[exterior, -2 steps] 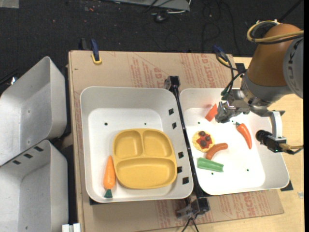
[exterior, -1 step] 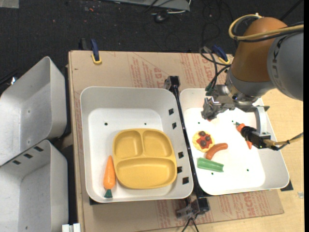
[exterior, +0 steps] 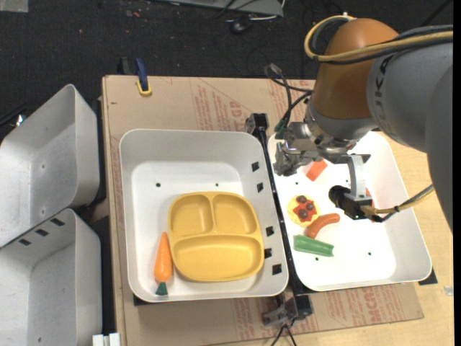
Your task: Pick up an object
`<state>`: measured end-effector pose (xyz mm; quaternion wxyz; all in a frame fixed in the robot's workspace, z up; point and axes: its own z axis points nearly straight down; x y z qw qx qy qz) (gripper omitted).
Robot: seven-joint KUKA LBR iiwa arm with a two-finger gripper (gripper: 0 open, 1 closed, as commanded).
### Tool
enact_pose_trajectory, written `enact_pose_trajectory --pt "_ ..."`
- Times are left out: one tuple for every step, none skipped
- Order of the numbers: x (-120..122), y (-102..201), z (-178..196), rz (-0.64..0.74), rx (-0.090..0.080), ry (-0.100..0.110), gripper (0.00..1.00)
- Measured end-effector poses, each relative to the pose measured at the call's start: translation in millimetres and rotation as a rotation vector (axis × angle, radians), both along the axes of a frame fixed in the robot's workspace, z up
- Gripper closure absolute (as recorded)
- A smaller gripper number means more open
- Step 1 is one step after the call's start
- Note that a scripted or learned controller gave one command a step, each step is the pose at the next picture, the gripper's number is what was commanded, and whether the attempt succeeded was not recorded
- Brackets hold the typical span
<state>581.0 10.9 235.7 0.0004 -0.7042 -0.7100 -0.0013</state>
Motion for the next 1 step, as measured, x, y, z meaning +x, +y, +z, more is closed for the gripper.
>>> enact_pose_trajectory --pt "7.7 58.3 -10.2 -0.001 -0.001 0.001 1.00"
